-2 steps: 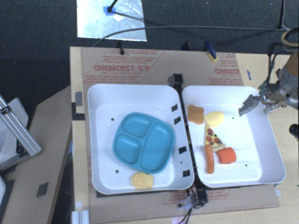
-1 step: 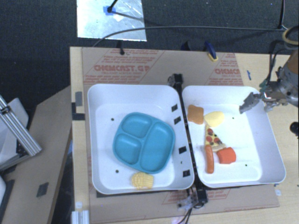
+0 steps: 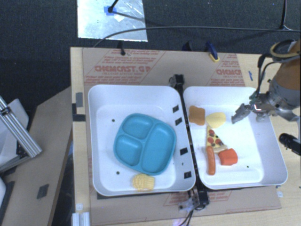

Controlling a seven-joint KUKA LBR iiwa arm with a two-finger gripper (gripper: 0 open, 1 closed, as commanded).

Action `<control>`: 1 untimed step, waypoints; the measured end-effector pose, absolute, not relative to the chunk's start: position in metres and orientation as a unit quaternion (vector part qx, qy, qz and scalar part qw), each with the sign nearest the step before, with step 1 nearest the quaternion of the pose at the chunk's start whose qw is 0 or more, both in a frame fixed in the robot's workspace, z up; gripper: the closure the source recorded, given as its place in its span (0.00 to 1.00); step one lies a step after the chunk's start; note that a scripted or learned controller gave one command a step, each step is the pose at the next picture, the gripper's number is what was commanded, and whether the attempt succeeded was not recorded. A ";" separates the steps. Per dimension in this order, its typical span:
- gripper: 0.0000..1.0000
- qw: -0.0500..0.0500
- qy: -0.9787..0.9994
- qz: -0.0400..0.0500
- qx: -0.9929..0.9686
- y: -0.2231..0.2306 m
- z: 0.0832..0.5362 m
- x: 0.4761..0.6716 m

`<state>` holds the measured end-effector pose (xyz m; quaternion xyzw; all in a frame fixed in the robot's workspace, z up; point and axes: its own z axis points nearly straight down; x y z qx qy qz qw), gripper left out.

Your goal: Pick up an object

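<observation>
Two shallow white bins lie side by side on a brown cardboard sheet (image 3: 141, 65) in the middle of the frame. The left bin (image 3: 101, 140) holds a blue divided plate (image 3: 144, 144) at its centre, and a yellow corn cob (image 3: 143, 182) lies just below the plate, near the lower wall of the bin.

The right bin (image 3: 268, 164) holds five pieces of toy food, all grouped in its left half. A brown slice of bread (image 3: 197, 115) lies at the upper left, and a pale yellow piece (image 3: 216, 120) is just beside it to the right. Below them lies a pizza slice (image 3: 214, 139), pointing up; under it a red sausage (image 3: 211, 160) lies upright along the frame, and an orange-red piece (image 3: 228, 157) sits just to the right of the sausage, touching or almost touching the pizza slice.

The gripper (image 3: 239, 114) hangs over the upper right part of the right bin, coming in from the right edge of the frame. Its fingers point left, toward the pale yellow piece, but are apart from it. Nothing is between the fingers; whether they are spread or closed I cannot tell. The right half of this bin, under the arm, is bare white floor.

At the upper left of the frame a shiny metal sheet (image 3: 111, 13) lies on the dark carpet.
</observation>
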<state>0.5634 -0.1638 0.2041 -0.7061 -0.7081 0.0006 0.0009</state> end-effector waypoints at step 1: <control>0.00 0.001 -0.708 0.001 -0.707 -0.158 0.142 0.563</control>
